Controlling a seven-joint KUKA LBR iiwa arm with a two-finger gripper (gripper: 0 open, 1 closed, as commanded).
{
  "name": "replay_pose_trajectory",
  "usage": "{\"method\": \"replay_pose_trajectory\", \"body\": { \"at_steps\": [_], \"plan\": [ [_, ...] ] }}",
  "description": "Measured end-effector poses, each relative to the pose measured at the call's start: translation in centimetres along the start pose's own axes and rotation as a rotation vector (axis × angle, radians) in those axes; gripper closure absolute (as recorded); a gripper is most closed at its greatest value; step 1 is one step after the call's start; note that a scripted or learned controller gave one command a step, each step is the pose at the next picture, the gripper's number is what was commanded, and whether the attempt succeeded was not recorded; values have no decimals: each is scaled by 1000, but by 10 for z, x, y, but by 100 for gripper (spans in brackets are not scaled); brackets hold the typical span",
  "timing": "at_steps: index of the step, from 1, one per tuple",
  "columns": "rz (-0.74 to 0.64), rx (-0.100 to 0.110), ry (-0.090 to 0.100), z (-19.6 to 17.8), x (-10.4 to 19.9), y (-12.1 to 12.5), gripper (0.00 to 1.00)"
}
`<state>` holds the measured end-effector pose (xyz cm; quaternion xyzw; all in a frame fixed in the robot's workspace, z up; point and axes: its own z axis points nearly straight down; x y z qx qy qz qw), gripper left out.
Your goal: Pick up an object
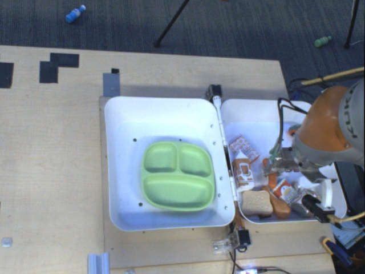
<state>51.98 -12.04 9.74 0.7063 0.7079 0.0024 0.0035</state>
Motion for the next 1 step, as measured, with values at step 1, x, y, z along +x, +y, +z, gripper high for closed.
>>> {"method": "replay_pose_trajectory", "body": {
  "at_steps": [1],
  "plan": [
    [-3,5,3,-92,69,39,100]
  ]
}}
